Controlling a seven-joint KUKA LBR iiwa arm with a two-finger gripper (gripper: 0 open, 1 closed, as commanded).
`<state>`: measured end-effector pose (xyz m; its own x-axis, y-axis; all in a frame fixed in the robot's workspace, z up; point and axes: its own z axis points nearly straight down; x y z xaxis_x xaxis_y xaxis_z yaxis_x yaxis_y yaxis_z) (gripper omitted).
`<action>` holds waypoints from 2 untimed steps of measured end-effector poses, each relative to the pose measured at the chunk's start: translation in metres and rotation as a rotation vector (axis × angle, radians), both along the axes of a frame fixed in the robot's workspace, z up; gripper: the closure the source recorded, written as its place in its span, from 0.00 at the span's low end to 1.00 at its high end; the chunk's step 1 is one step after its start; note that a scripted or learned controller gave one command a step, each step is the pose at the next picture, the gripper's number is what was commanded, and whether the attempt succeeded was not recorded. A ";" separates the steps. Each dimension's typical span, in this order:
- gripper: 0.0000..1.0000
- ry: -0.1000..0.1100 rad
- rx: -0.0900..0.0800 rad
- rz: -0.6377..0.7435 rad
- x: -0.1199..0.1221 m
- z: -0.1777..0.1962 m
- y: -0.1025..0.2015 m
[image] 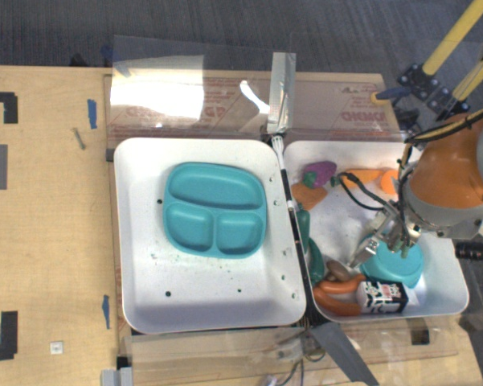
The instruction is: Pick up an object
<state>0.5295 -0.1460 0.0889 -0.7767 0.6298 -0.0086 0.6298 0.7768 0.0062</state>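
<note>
Teal plastic dominates both bins: a smooth three-compartment tray [215, 208] lies flat in the left bin [137, 240], while a round teal cup [399, 265] sits in the right bin [450, 288], directly under the gripper [383, 242]. Whether its fingers are spread or closed cannot be told. A small black-and-white printed carton [383, 296], its lettering too small to read, lies just in front of the cup, beside an orange-and-brown toy [335, 289]. A purple piece [320, 170] and orange pieces [368, 178] rest near the far wall. Red print on the clear sheet [337, 107] behind is illegible.
</note>
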 end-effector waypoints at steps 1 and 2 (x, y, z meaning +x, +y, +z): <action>0.00 0.000 -0.001 0.119 0.107 0.038 0.021; 0.00 0.007 -0.002 0.201 0.124 -0.001 0.027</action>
